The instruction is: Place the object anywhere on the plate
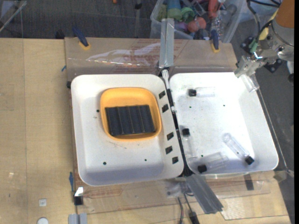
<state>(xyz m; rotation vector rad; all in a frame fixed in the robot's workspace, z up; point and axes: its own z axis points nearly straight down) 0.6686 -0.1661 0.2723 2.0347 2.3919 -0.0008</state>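
An orange plate rests in the left white bin. A black ribbed rectangular object lies flat on the plate, near its middle and front. My gripper hangs over the far right corner of the right bin, well away from the plate. A clear, glassy piece shows just below the gripper, and I cannot make out whether it belongs to the gripper or is a separate thing.
Several clear tubes with black caps lie in the right bin: one at the back, one at the front right, one at the front. A small black cap sits by the divider. A crate of toys stands behind.
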